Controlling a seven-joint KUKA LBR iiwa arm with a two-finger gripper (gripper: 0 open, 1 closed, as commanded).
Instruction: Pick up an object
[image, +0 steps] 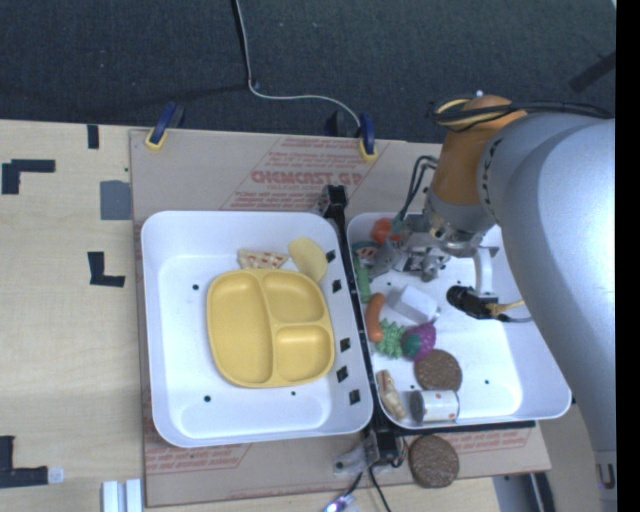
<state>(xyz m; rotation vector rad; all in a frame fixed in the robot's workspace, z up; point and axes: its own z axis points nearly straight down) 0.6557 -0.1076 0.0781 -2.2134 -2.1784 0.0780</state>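
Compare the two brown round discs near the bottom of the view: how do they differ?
The upper brown disc lies inside the right bin, beside a purple toy. The lower brown disc lies outside the bin on the cardboard, below its rim. Both are round, flat, dark brown and similar in size.

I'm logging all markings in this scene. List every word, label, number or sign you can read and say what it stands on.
"CHEMCAST GP", red print, partly hidden, on the brown board under the white bins.
Smaller red lines around it: too blurred to read.
Black angular marks on the wooden bench: shapes, not letters.
Nothing readable on the yellow plate or the toys.
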